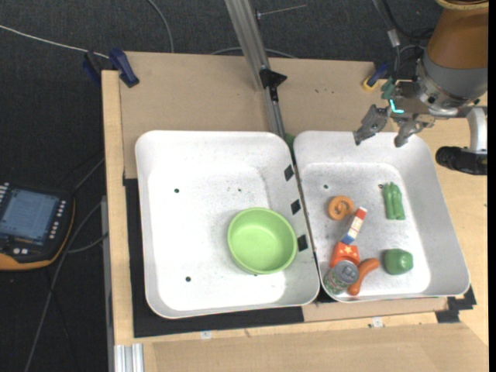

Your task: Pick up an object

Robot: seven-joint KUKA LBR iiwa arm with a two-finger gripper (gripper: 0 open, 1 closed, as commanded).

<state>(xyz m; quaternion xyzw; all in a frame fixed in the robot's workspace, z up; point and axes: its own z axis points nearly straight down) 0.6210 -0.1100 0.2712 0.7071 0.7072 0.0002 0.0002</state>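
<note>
My gripper (385, 132) hangs open above the far edge of the right bin (442, 208), with nothing between its fingers. Below it in that bin lie a green bean-like piece (394, 201), an orange ring-shaped piece (339, 208), a red and white box (353, 231), a round can (342, 276), an orange carrot-like piece (363, 273) and a green pepper-like object (397, 261). All of them rest on the bin floor, well in front of the gripper. A light green bowl (262, 240) sits in the left bin (178, 208).
A metal pole (249, 37) slants over the bench behind the bins, ending at a black clamp (271, 78). Blue clamps (122, 67) hold the bench's far left corner. A handheld pendant (31, 223) lies off the bench at left.
</note>
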